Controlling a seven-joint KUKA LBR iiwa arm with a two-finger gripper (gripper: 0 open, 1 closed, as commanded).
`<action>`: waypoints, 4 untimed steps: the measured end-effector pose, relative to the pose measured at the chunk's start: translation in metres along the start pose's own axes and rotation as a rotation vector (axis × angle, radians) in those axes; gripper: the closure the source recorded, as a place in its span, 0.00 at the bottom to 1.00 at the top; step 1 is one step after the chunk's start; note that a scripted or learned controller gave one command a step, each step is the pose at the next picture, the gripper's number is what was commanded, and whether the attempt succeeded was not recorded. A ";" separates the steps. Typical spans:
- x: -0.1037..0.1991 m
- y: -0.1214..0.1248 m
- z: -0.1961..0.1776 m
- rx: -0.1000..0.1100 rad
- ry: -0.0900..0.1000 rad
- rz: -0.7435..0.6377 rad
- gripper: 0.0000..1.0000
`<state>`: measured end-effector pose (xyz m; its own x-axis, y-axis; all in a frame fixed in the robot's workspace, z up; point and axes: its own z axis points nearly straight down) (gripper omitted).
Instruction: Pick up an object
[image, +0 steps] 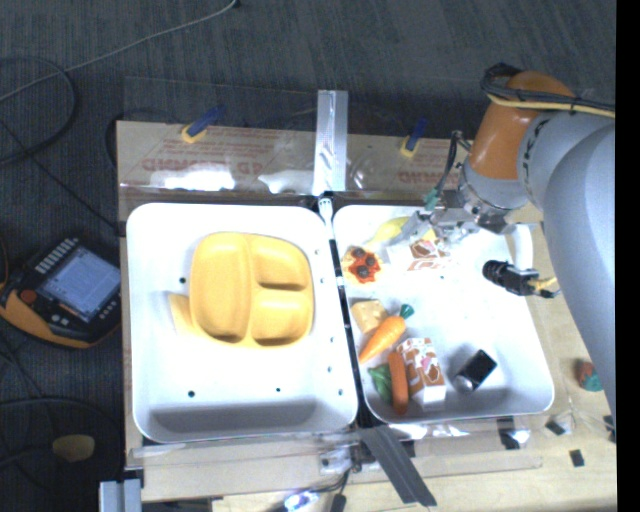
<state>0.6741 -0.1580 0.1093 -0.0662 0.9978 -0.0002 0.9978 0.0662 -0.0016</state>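
My gripper (441, 218) hangs over the far end of the right bin (525, 345), under the orange wrist band. Just below it, toward the near side, lies a small white and red packet (428, 252). A yellow banana-like piece (392, 230) sits to its left, and beside that a dark red and orange toy (362, 263). Nearer the front lie an orange carrot (383, 337), a pale wedge (364, 313), a brown sausage (398, 380) over something green (380, 379), a red and white carton (424, 370) and a small black block (477, 368).
The left bin (160, 380) holds a yellow divided plate (250, 288). A metal divider post (331, 140) stands at the back between the bins. A handheld controller (65, 290) lies on the floor to the left.
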 end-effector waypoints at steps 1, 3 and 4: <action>0.004 -0.001 0.000 0.000 -0.007 0.045 0.00; -0.005 -0.007 -0.008 -0.033 -0.005 -0.165 1.00; 0.055 -0.003 -0.086 0.002 0.001 -0.142 1.00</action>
<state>0.6681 -0.1037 0.1957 -0.2065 0.9784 0.0014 0.9784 0.2065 -0.0039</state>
